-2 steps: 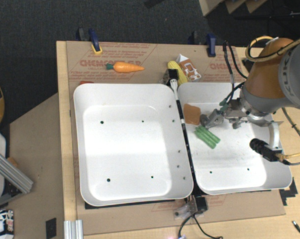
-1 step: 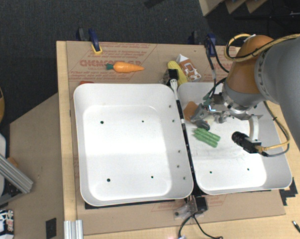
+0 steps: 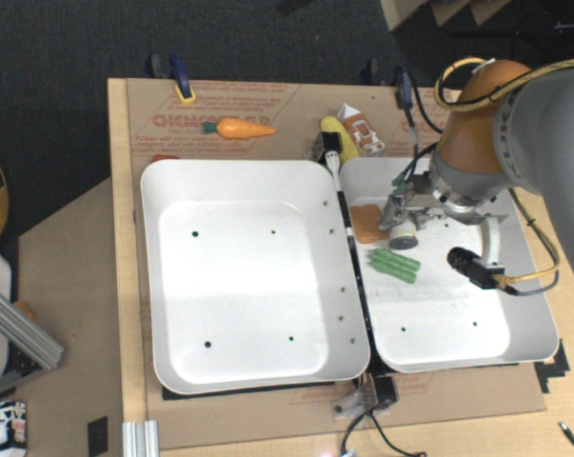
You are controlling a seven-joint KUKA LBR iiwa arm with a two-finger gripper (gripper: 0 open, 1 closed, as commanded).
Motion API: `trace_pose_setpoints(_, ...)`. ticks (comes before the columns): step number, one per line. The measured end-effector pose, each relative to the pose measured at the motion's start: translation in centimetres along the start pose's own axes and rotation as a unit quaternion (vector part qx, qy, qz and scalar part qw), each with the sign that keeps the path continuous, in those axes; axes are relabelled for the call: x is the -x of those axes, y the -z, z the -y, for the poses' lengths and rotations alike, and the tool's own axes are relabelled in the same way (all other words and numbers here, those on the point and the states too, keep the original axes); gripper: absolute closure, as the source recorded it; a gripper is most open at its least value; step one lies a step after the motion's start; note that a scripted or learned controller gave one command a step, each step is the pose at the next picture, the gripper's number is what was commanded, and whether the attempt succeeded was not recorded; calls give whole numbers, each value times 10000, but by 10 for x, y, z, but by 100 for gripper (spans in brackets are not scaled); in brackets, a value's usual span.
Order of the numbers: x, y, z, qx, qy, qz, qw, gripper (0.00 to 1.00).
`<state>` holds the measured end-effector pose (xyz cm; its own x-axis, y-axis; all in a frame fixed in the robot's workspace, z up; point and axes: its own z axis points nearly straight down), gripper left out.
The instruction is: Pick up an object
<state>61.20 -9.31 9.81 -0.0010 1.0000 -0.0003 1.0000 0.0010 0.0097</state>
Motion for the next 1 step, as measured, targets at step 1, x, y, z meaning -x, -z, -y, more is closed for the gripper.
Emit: trace_pose_setpoints(1,-42,110,-15,-23,11,2,10000,100)
